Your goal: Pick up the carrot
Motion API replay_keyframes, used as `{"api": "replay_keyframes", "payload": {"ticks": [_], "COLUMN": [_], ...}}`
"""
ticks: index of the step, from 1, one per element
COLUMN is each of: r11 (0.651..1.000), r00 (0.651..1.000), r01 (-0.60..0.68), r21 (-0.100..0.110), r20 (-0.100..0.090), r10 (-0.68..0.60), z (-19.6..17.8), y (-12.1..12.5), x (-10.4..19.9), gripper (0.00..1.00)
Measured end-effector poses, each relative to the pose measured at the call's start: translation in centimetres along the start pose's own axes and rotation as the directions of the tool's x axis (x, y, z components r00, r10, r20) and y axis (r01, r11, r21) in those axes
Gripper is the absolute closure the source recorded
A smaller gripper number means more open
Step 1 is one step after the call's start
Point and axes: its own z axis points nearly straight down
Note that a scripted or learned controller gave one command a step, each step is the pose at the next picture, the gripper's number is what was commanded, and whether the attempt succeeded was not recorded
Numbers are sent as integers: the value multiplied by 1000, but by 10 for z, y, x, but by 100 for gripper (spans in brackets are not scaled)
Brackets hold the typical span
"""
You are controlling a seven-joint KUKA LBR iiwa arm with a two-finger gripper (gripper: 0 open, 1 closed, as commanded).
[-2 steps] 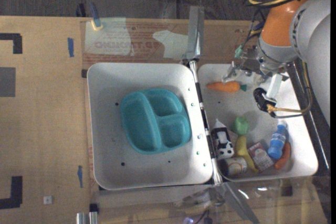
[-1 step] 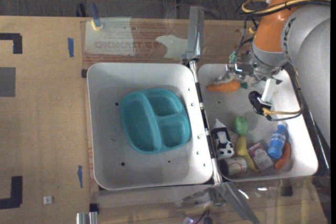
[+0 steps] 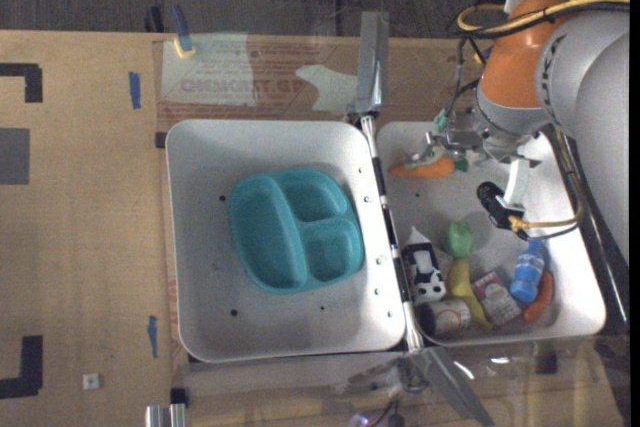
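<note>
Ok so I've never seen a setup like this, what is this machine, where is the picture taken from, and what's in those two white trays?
This is one camera fixed above a workbench, looking down at a slant. The big grey machine with the orange band is a robot arm reaching in from the right. Its tool sits at the far end of the right white bin, right at the orange carrot, the thing it is meant to pick up. From this angle I cannot tell whether the carrot is actually gripped.

The left white bin holds a teal plastic plate with three compartments. The right bin also holds small toy foods: a green round piece, a yellow banana-like piece, a black-and-white carton, a blue bottle and a few more at the near end.
</note>
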Motion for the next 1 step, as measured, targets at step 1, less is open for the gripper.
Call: {"api": "replay_keyframes", "payload": {"ticks": [1], "r11": [1000], "r00": [1000], "r01": [-11], "r21": [7], "r20": [-1], "r10": [11], "z": [1], "y": [11], "x": [0], "gripper": [0]}}
